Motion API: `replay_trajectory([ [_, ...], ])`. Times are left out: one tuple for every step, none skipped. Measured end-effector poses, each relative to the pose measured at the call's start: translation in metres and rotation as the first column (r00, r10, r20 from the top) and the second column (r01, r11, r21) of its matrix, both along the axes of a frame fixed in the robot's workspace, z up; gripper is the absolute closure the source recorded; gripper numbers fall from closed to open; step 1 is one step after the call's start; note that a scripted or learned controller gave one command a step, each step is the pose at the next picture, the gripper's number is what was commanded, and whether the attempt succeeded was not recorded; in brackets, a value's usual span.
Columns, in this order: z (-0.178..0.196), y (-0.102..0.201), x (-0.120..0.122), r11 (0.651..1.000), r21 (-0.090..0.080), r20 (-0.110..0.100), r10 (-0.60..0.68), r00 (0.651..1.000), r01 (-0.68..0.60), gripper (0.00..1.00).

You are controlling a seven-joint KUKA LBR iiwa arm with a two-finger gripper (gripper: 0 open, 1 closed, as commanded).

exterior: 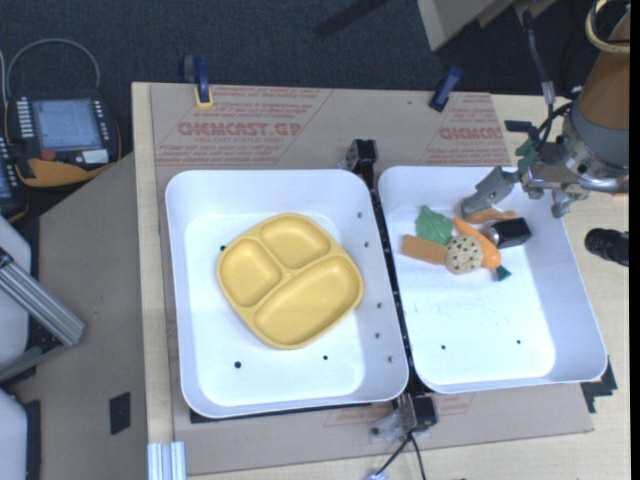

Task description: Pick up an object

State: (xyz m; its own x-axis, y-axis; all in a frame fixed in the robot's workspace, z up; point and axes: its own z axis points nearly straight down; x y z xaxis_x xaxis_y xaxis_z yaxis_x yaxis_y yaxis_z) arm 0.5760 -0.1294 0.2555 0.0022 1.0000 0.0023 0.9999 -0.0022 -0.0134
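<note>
A cluster of small toy foods lies in the upper part of the right bin: a green leafy piece, a flat orange wedge, a speckled round cookie, an orange carrot-like piece and a black block. My gripper reaches in from the right and hangs low over the cluster's top right, just above a thin orange strip. Nothing visibly sits in its grasp.
The left bin holds a yellow divided plate. A small dark green bit lies beside the cookie. Clamps and cables sit along the bench's far edge, and a teach pendant rests at the far left.
</note>
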Motion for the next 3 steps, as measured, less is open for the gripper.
replay_trajectory([
  [0.007,0.0,0.002,1.0,-0.002,0.012,0.003,1.0,-0.003,0.0],
  [-0.053,0.008,-0.003,1.0,0.0,0.006,0.002,1.0,-0.002,0.0],
  [-0.116,0.015,-0.004,1.0,0.0,0.005,0.002,1.0,-0.002,0.0],
])
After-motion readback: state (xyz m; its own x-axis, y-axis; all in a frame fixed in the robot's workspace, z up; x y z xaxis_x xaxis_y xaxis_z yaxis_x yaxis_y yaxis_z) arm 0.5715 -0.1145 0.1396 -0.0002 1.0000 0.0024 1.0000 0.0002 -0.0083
